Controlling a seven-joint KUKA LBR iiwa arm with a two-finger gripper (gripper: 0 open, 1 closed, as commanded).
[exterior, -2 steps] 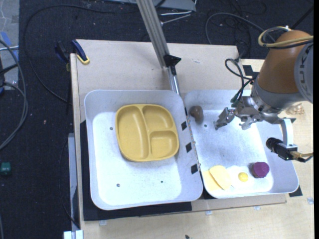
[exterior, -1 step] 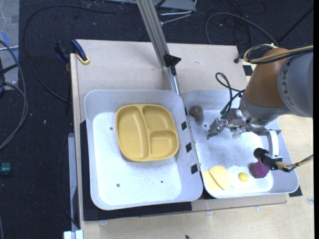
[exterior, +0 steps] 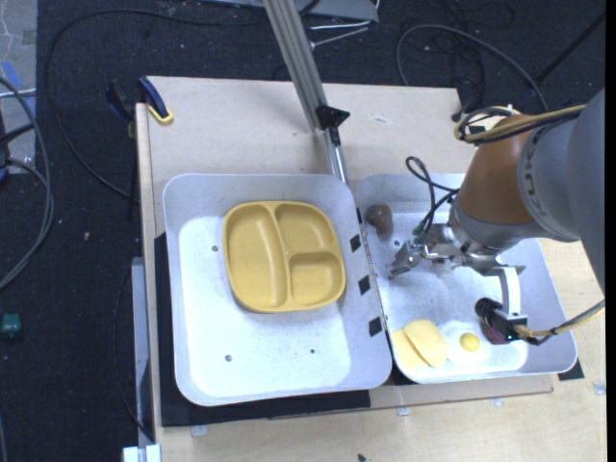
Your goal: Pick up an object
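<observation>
My gripper (exterior: 404, 261) reaches into the right bin (exterior: 553, 282) from the right and hangs low over its left-centre floor. Its thin metal fingers (exterior: 397, 269) point left, and I see nothing between them. A small brown rounded object (exterior: 379, 218) lies near the bin's back left corner, just up and left of the fingertips. A pale yellow wedge-shaped object (exterior: 423, 342) rests at the bin's front, with a small yellow ball (exterior: 469, 342) beside it on the right. The bulky orange and grey wrist (exterior: 500, 195) hides the middle and back of the bin.
The left bin (exterior: 192, 354) holds a yellow divided tray (exterior: 284, 256). A slanted metal pole (exterior: 298, 51) runs from the top down to the ridge between the bins. A dark small object (exterior: 493, 320) and cables hang by the wrist near the right bin's front.
</observation>
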